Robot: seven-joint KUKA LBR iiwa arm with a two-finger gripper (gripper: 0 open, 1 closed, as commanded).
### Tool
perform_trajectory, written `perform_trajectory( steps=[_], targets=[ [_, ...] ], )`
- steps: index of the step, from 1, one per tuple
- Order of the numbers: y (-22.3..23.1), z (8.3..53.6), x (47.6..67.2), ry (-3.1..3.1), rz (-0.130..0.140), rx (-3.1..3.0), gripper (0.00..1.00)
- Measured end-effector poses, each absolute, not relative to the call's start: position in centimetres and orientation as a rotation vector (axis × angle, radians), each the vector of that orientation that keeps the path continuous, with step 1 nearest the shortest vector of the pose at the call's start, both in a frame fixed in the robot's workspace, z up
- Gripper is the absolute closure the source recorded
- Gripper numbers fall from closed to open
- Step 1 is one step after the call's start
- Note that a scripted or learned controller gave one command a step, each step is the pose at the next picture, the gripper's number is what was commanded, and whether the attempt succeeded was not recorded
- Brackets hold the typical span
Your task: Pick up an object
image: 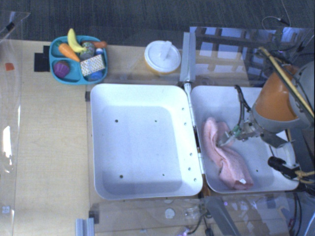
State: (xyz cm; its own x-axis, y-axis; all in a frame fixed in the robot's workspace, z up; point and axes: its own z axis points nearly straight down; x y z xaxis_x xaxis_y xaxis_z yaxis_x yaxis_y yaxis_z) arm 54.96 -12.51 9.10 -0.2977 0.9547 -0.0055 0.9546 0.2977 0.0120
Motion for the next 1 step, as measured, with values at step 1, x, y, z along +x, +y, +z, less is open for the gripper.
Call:
perform_trajectory(
  steps=[1],
  targets=[
    [-9.87,9.10,59.56,2.471,0.015,1.916,0.00]
  ],
)
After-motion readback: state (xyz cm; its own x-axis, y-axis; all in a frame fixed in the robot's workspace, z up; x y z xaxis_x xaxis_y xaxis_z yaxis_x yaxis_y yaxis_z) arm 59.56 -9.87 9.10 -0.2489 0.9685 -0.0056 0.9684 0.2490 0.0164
